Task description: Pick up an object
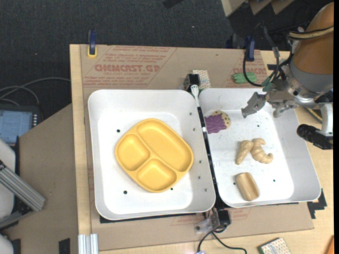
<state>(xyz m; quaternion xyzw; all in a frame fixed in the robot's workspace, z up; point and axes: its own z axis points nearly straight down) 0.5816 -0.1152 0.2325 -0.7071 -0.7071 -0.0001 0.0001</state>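
Camera view, looking down at a slant. Two shallow white bins sit side by side on a brown board printed with red lettering.

Left bin (100,142), centre-left of the frame: holds a yellow divided plate (153,154) with three compartments, lying flat and turned at an angle, roughly mid-bin.

Right bin (296,157), centre-right of the frame — four small things inside:
- purple toy (214,123) near the bin's upper left corner, just beside the divider between the bins
- a pale speckled cookie-like piece (224,119) touching the purple toy's right side
- tan curled pastry-shaped object (254,151) near the bin's middle, well apart from the purple toy
- tan cylinder (247,186) at lower centre, lying on its side, just below the pastry shape but not touching it

Arm enters from the upper right of the frame, orange band visible at the edge. Gripper (254,105) hangs over the upper part of the right bin, right of the purple toy and above the pastry shape — nothing is seen between its fingers. Whether the fingers are spread or pressed together, cannot tell; they read as one dark grey shape.

A green object (244,79) lies on the board above the right bin.
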